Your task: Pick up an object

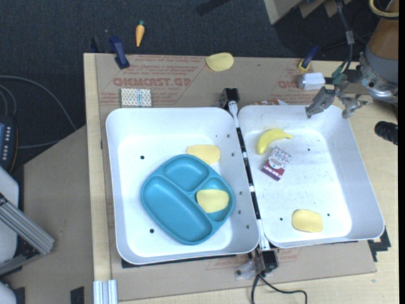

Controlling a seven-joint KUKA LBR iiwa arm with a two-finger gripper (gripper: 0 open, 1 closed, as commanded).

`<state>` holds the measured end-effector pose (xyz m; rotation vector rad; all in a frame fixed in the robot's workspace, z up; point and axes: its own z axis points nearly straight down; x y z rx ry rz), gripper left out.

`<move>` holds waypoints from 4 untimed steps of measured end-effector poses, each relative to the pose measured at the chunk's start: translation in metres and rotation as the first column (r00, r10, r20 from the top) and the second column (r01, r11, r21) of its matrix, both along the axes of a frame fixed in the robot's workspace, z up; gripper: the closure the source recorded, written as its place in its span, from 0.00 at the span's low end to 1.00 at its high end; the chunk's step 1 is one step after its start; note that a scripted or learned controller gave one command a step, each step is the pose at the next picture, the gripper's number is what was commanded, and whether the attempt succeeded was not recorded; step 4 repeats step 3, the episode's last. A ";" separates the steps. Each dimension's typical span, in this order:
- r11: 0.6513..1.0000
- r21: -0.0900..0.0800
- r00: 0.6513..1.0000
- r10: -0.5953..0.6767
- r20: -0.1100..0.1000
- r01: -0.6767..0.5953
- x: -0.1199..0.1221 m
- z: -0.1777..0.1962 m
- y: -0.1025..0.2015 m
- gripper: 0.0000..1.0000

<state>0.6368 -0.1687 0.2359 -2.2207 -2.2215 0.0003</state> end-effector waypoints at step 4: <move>1.000 0.001 1.000 0.001 -0.006 -0.001 0.026 -0.141 0.077 1.00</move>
